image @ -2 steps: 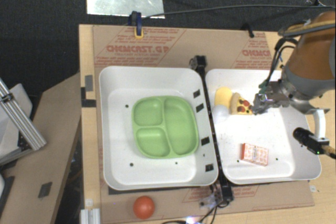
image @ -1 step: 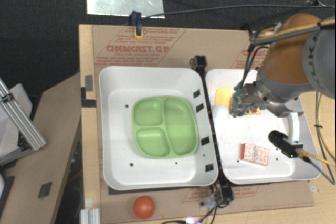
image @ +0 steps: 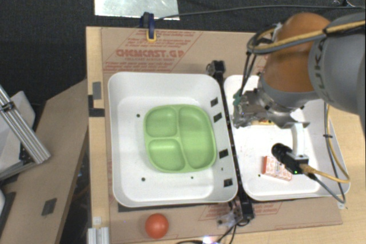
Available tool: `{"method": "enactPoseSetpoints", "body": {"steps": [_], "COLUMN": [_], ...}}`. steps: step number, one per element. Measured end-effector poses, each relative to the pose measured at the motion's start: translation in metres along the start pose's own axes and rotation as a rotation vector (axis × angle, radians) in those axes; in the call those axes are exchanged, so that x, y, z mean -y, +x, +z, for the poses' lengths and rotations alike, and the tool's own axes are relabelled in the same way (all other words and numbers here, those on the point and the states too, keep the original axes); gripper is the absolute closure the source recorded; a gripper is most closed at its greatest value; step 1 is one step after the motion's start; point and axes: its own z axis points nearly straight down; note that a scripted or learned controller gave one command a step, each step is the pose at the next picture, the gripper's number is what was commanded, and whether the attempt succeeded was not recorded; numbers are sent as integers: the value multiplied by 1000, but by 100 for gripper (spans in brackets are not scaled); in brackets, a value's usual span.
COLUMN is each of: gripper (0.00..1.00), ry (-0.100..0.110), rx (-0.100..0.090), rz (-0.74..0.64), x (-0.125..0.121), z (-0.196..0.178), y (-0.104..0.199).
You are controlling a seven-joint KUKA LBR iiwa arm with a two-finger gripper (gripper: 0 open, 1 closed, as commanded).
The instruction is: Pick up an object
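Because my claw (image: 247, 111) sat near center-right, grip state untellable, I risked missing the red packet (image: 277, 168) lower right.

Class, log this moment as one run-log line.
arm: over right bin | gripper: low, near divider | red packet: lying in right bin | green tray: left bin

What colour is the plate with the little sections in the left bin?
Light green. The divided plate shows clearly in the camera view, lying in the left bin.
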Motion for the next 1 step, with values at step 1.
{"method": "enactPoseSetpoints", "body": {"steps": [1], "gripper": [100], "ry": [0], "rx": [0], "rz": [1], "x": [-6], "z": [-3], "y": [47]}}
